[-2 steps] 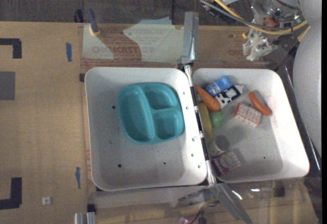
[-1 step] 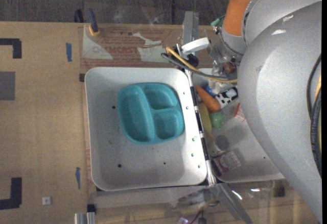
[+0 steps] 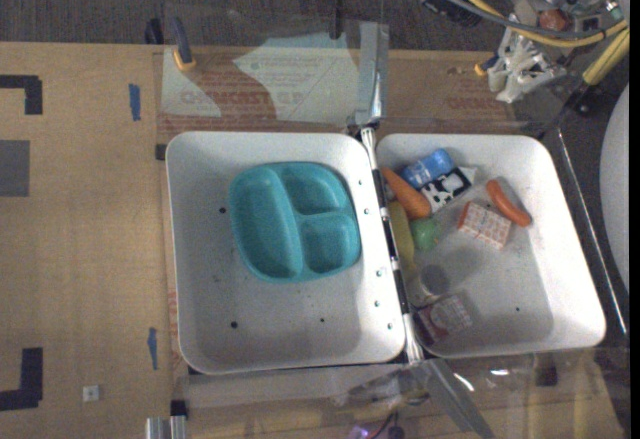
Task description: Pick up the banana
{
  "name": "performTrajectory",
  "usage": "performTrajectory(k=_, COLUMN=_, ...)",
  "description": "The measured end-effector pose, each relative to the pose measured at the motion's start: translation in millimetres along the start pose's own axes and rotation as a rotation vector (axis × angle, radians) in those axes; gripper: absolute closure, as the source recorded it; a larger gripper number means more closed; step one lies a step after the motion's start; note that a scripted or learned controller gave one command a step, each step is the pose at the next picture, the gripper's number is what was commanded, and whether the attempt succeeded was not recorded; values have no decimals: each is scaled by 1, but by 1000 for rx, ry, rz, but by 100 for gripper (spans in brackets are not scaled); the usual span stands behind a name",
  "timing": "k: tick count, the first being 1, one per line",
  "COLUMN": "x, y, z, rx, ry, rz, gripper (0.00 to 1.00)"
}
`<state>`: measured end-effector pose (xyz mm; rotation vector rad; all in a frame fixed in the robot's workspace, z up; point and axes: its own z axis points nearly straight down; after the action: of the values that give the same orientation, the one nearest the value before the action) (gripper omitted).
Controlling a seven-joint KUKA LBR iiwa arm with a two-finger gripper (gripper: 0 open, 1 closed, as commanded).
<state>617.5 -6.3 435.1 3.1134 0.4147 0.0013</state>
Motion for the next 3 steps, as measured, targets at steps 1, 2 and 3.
performTrajectory(k=1, x=-19, y=-13, z=1, rx=3, ry=-6, rz=-190, gripper=100)
performTrajectory(k=2, x=15, y=-31, z=134, rx=3, ry=-6, rz=-213, gripper=100)
performTrajectory(k=3, x=43, y=0, z=12, rx=1, ry=2, rz=29, gripper=100)
